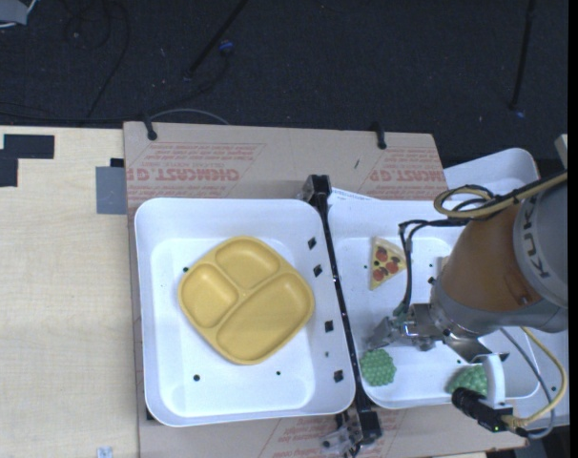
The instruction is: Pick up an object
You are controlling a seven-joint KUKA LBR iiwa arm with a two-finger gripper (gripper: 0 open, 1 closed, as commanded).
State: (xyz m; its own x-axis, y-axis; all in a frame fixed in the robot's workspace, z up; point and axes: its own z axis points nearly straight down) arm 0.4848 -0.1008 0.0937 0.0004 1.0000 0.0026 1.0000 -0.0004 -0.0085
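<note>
Green item, bottom right: a second green object (472, 379) is seen at the lower right of the right bin (432, 395), partly hidden behind a white part of the arm's fittings.
Green item, lower centre: a bumpy green toy (377, 367), perhaps broccoli, is seen lying in the lower left corner of the right bin, just beside the divider between the bins.
Gripper: the gripper (392, 329) is seen low over the right bin, just above the bumpy green toy in the frame; two metal fingers (381, 333) are seen spread apart with nothing between them.
Arm: the grey arm (504, 270) with its orange band is seen entering from the right edge of the frame, with black and yellow cables looped about it.
Yellow tray: a yellow divided plate (246, 299) with three compartments is seen lying flat in the middle of the left bin (165, 246).
Pizza slice: a toy pizza slice (385, 261) is seen in the upper left part of the right bin, apart from the gripper.
Cardboard: a printed cardboard sheet (270, 165) is seen beneath both bins, toward the top of the frame.
</note>
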